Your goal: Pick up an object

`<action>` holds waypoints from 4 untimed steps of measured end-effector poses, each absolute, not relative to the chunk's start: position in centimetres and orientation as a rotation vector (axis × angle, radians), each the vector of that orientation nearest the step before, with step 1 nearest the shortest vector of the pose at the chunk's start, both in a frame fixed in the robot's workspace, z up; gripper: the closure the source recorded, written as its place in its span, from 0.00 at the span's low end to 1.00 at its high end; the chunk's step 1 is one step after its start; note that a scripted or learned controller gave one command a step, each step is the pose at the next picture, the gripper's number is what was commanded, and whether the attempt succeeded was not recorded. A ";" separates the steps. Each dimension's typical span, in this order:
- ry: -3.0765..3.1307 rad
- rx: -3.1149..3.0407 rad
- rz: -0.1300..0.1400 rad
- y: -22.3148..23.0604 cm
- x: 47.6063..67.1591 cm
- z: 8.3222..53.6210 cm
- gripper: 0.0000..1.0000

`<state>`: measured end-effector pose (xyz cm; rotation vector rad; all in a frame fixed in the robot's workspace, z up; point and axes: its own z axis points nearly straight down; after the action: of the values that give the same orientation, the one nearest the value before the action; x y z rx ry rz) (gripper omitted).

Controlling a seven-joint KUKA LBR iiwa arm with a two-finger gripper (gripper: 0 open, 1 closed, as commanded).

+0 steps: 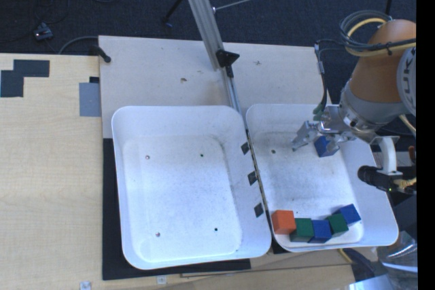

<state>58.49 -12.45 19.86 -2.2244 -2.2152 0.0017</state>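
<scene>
Fingers (302, 136) of the gripper (319, 140): metal, angled down and to the camera's left over the upper part of the right bin (380, 234); a small blue block (326, 146) sits right at them, apparently pinched between them, though the hold is partly masked by the gripper body and is best read as probable rather than certain. Arm (380, 71): grey with orange band, entering from the right edge, wrist bent over the bin's far half so the tool can work downward onto the bin floor. Right bin, remaining contents: a cluster along the near rim, likely gathered there because the floor dips toward that edge, consisting of an orange cube (283, 221) at the left end, a green block (302, 229) touching it, a blue block (321, 230) beside that, a second green block (338, 223), and a further blue block (349, 214) at the right end. Left bin (129, 146): white, shallow, speckled floor. Divider between bins: dark clips (252, 176) along the shared rims, holding the two together. Upright aluminium rail (204, 17): rises from the bench behind the bins. Status judgement: the pick looks made or nearly made, with the lift-off being the step that would confirm it
</scene>
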 end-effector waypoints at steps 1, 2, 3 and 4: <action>-2.224 -2.232 -0.002 -20.3 60.0 29.6 0.00; -2.220 -2.211 0.008 -20.8 64.2 11.9 0.00; -2.227 -2.213 0.003 -20.8 64.4 12.4 0.00; -2.222 -2.216 0.003 -20.3 65.4 8.9 0.00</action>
<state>65.38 -20.31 8.85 -2.2161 -2.2220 0.0034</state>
